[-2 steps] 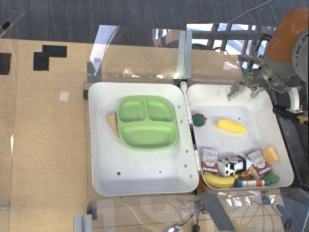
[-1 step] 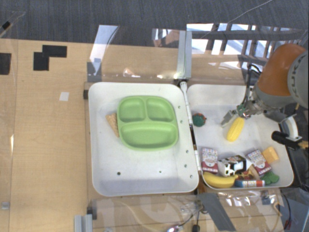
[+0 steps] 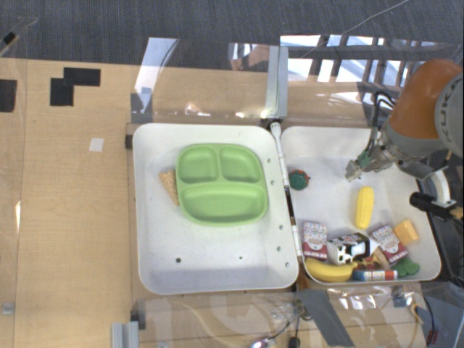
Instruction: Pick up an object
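My gripper (image 3: 360, 168) hangs over the upper right part of the right bin (image 3: 322, 147), above bare white floor. A yellow corn cob (image 3: 364, 206) lies just below it, apart from it. A small red and green fruit (image 3: 298, 179) sits at the bin's left wall. Along the front of the bin lie a banana (image 3: 328, 270), two small cartons (image 3: 315, 238) (image 3: 387, 243), a black and white cow toy (image 3: 351, 251), a marker (image 3: 375, 275), a yellow block (image 3: 407, 231) and a green piece (image 3: 408, 268).
The left bin (image 3: 156, 252) bears a green divided plate (image 3: 220, 183) with a tan waffle-like piece (image 3: 170, 185) beside its left edge. A metal divider (image 3: 284, 194) separates the bins. The arm's grey and orange wrist (image 3: 428, 111) looms at the right.
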`<state>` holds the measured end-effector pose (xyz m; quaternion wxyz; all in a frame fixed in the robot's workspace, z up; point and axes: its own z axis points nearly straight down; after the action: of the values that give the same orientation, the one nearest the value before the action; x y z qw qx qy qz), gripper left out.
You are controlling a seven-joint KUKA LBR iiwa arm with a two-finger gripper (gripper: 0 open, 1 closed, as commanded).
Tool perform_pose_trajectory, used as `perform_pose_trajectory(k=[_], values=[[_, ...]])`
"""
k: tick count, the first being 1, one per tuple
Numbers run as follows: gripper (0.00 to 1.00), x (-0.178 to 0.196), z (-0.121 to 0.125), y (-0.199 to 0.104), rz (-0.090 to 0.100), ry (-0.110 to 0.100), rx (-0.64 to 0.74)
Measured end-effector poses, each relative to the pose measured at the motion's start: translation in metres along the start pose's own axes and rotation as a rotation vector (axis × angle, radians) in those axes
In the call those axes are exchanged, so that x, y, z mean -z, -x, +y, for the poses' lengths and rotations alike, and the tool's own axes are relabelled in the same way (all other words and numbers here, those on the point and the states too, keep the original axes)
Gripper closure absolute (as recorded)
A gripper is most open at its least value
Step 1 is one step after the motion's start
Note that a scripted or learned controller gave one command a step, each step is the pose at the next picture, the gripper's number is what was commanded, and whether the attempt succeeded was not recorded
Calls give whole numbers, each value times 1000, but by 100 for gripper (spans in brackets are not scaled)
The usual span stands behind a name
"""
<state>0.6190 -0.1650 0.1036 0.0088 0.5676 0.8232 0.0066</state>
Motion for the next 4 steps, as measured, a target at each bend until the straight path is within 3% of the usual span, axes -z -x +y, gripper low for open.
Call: perform_pose_trajectory(k=[1, 2, 3, 4], values=[[0, 0, 0, 0, 0, 0, 0], [0, -11, -80, 15, -3, -9, 81], [0, -10, -87, -5, -5, -4, 42], [100, 2, -84, -7, -3, 0, 44]])
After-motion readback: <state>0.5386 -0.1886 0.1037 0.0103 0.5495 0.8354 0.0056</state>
